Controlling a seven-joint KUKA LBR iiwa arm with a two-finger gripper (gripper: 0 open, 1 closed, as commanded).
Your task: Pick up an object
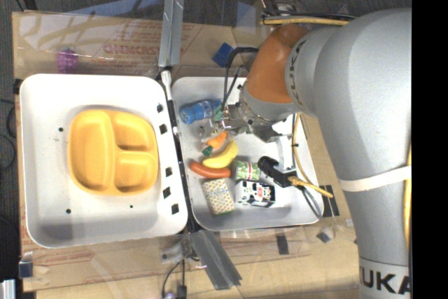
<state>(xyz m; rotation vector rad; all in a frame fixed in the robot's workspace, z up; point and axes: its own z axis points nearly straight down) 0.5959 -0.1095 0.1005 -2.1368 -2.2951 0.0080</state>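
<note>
Camera view is showing the arm [350,101] reaching over the right bin [308,217], its gripper [225,124] hanging low just above the banana [220,157] and carrot [216,142]. Grasping seems under way, though whether anything is being gripped cannot be told; lifting would follow.

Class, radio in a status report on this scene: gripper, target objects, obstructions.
Gripper low in right bin, over carrot and banana. No grasp seen. Bottle, hot dog crowd close.
</note>
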